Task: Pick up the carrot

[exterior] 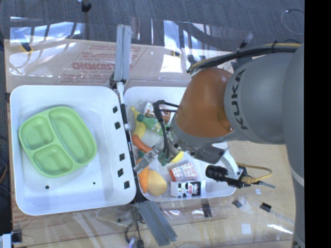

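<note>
Camera view: two white bins side by side. Left bin has a green divided plate, sitting toward its left. Right bin is cluttered w/ toy food and mostly covered by the arm, which reaches in from the right; orange band sits right over the bin's middle.

Gripper is low in the right bin, near its left wall, dark parts poking out from under the wrist. Can't tell if it's released or clenched, the tips are buried in clutter and the wrist blocks the view. Nothing visibly held.

Carrot: slim orange piece in the right bin, close to the left wall, lying slanted, just left of the gripper. Touching or apart, can't tell. Far of it are a yellow piece and a green bit; near of it an orange fruit next to a lemon-ish yellow thing. A black-and-white carton lies along the near wall, w/ a red-and-yellow item just far of it.

Handling, my guess: toy carrot, prob. light, stiff plastic, smooth so a bit slippery, tapered. Best pinch is across the thicker mid-body, jaws crosswise to its length; the thin end would likely squirt out. Crowded neighbours + wall close by mean little room for the left-side finger, and a risk of pinching the yellow piece instead.
</note>
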Robot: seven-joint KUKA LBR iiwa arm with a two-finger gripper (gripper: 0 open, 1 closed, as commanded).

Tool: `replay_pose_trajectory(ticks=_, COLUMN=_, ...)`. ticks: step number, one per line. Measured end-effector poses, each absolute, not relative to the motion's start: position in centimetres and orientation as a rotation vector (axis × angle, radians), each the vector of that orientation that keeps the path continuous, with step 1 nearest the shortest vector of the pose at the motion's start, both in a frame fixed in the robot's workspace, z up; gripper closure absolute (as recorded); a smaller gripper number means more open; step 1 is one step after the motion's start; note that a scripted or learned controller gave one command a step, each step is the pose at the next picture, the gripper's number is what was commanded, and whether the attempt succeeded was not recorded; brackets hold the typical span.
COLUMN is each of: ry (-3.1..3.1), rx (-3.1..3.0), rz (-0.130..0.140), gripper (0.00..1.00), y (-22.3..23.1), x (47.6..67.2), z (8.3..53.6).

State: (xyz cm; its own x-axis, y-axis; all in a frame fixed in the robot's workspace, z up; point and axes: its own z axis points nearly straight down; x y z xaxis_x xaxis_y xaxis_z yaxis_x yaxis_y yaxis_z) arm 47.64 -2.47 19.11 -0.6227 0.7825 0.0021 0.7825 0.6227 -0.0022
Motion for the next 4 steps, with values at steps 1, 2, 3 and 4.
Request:
replay_pose_trajectory(ticks=1, ry=-2.862, rx=-1.289, rz=0.002, gripper=0.0, y=0.25, x=47.68, z=19.11)
replay_pose_trajectory(ticks=2, ry=-2.925, rx=-1.133, rz=0.002, gripper=0.0, y=0.14, x=47.66, z=19.1)
replay_pose_trajectory(ticks=3, ry=-3.014, rx=-0.863, rz=0.002, gripper=0.0, y=-0.49, x=47.64, z=19.1)
replay_pose_trajectory(ticks=4, ry=-3.014, rx=-0.863, rz=0.002, gripper=0.0, y=-0.5, x=47.64, z=19.11)
